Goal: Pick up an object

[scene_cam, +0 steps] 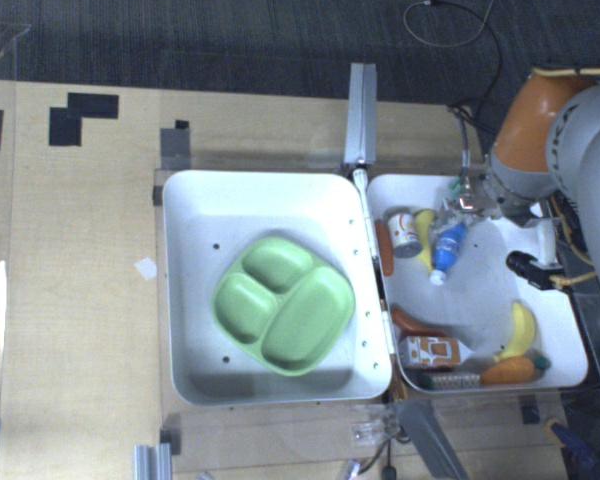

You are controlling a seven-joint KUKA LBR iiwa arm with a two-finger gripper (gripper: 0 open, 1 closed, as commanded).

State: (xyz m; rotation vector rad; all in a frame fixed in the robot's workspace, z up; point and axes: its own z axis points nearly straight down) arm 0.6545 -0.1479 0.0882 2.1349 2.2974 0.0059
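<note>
My gripper (461, 205) hangs over the back of the right bin (570, 313), at the end of the grey arm with the orange band. Just below and left of it lies a blue plastic bottle (446, 247), tilted, with its white cap toward the bin's middle. The bottle's upper end meets the gripper's tip, and I cannot make out whether it is held. Beside the bottle sit a small can (404, 233) and a yellow item (425, 225).
The right bin also holds a banana (521, 327), a carrot (507, 370), a small brown box (430, 350) and two red sausage-like pieces (383, 247) (413, 320). A green divided plate (284, 303) lies in the left bin (195, 218). A metal post (360, 118) stands between the bins.
</note>
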